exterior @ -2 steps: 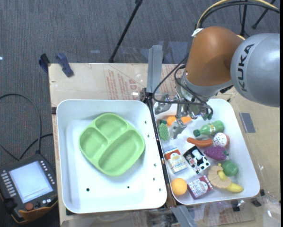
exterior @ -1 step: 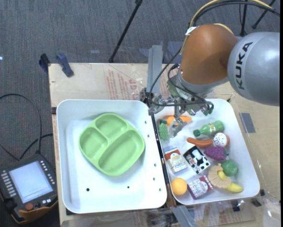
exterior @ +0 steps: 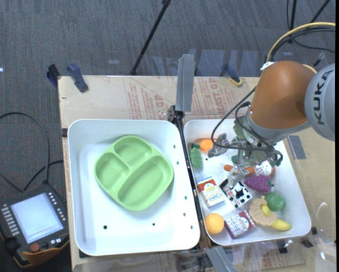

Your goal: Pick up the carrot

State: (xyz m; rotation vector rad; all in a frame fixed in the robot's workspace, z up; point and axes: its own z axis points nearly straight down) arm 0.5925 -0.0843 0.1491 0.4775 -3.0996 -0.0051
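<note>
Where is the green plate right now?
The green plate lies in the left white bin, near that bin's middle. The right bin beside it holds the toy food, with the arm's gripper above it.

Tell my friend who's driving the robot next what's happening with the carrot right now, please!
Gripper: low over the right bin, among the toys; whether it's open or shut can't be told.
Carrot: looks like the orange piece at that bin's upper left corner, beside the green toy, apart from the gripper.
Left bin: holds the green divided plate.
Done: nothing seen gripped.
Left: reach the carrot, grip, lift.
</note>
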